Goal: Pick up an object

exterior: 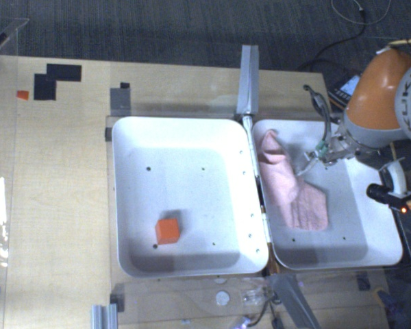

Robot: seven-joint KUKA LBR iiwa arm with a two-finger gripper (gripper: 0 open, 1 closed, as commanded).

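A pink cloth [288,184] lies crumpled along the left side of the right bin [370,252], running from the bin's far left corner toward its middle. A small orange cube [168,231] rests in the near part of the left bin [192,142]. My gripper [311,161] reaches in from the right and sits low over the right bin, its tip at the cloth's right edge, about halfway along it. Whether it touches the cloth is unclear. The grey arm with its orange band [377,94] rises behind it.
A metal divider post [248,81] stands between the bins at the back. Black cables and a black fitting [387,194] hang by the right bin's right wall. Black and orange markers [51,81] lie on the bench at the far left.
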